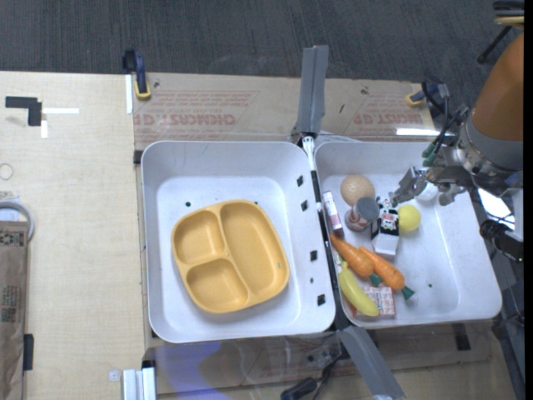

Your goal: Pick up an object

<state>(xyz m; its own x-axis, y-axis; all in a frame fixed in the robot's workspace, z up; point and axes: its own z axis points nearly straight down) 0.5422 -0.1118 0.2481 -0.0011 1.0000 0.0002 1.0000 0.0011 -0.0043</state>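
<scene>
The right bin [466, 298] holds a cluster of small objects in its left half. A beige egg-shaped ball [356, 188] lies at the back, with a yellow ball [408, 217] to its right. Between them stand a small black-and-white carton [388, 223] and a brownish piece [362, 216]. Two carrots [371, 262] lie slantwise in front, with a banana [356, 293] and a small printed box [383, 300] nearer the front wall. My gripper [425, 188] hangs over the back of this bin, just above and right of the yellow ball, with nothing visibly in it.
A yellow three-compartment plate [229, 257] lies in the left bin [158, 223]. A pink tube [331, 212] rests along the divider between the bins. The grey and orange arm [500, 115] comes in over the right bin's back right corner.
</scene>
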